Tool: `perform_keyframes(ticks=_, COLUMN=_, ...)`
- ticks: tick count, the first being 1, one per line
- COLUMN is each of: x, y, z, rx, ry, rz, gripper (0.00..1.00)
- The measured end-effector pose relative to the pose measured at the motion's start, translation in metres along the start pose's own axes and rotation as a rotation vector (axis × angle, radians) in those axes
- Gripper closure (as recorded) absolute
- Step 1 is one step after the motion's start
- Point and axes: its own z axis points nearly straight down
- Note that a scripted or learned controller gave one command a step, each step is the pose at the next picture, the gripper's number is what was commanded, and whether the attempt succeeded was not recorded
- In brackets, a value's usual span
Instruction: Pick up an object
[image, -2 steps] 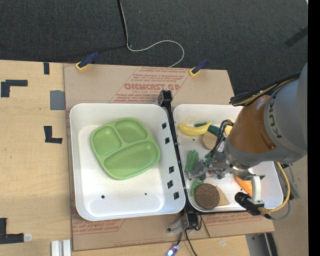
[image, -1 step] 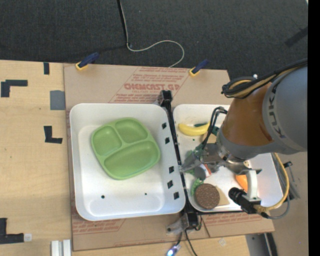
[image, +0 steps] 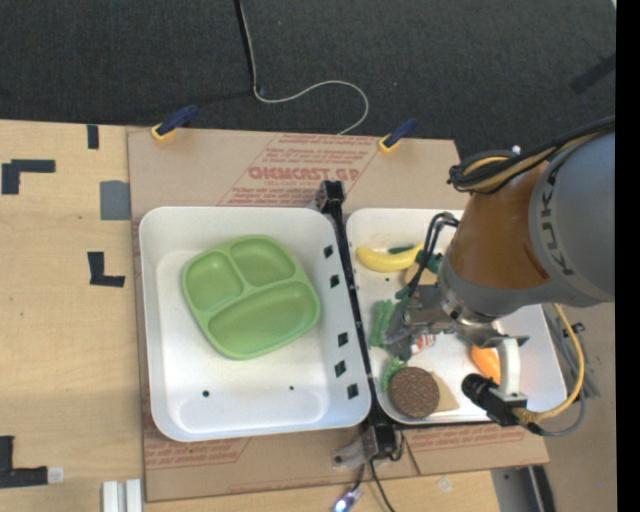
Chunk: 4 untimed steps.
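Note:
The right bin (image: 560, 350) holds a yellow banana (image: 385, 259) at its far left, green pieces (image: 385, 322) beside the divider, a brown round cookie-like disc (image: 413, 392) at the near edge and an orange piece (image: 485, 361) partly hidden by the arm. My gripper (image: 415, 325) is low inside this bin, over the green pieces and a small red-and-white item (image: 424, 343). The wrist and the arm's body hide the fingers.
The left bin (image: 165, 330) holds a green divided plate (image: 252, 295). A black divider (image: 340, 290) separates the bins. The arm's grey and orange bulk (image: 520, 240) covers the right bin's middle and far side. A cable (image: 300, 95) lies beyond the cardboard base.

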Motion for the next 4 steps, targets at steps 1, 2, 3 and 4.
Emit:
perform_keyframes(ticks=1, x=0.094, y=0.0, z=-0.035, rx=-0.006, ry=0.0, rz=-0.005, gripper=1.0)
perform_keyframes(ticks=2, x=0.138, y=0.0, z=-0.144, rx=-0.014, ry=0.002, rz=-0.006, gripper=1.0)
perform_keyframes(ticks=3, x=0.219, y=0.011, z=-0.321, rx=-0.022, ry=0.007, rz=-0.008, gripper=1.0)
perform_keyframes(ticks=4, x=0.151, y=-0.002, z=-0.213, rx=0.006, ry=-0.006, rz=0.009, gripper=1.0)
